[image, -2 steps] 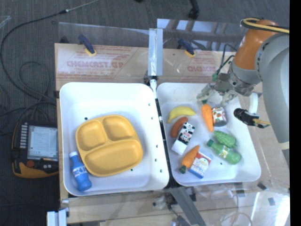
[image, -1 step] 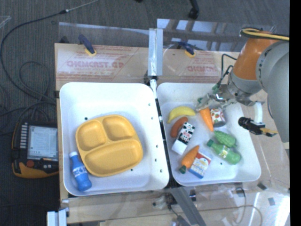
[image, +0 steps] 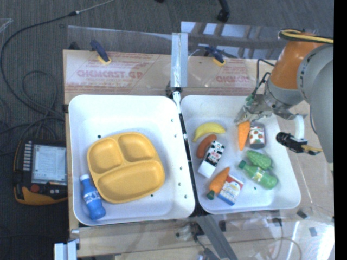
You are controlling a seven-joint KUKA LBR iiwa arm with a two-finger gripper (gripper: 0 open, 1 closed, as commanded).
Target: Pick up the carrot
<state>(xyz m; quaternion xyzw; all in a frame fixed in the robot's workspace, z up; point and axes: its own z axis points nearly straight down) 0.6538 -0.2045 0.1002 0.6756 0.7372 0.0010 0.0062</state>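
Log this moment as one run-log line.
task: pick up carrot | gripper over right bin, at top of upper carrot | grasp: unconfirmed | second carrot lower in the bin, untouched

Lighting evenly and brightly from overhead, casting only soft, short shadows inside the white bins (image: 76,145). Glaring mildly off clear sheeting (image: 135,37) at upper centre. Blurring slightly throughout.

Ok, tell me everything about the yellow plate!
The yellow plate looks like smooth plastic with rounded corners. It has three compartments: two small ones on the far side and one big one nearer the camera. It lies flat, turned a little askew, in the left white bin. A blue bottle rests against its near-left corner.
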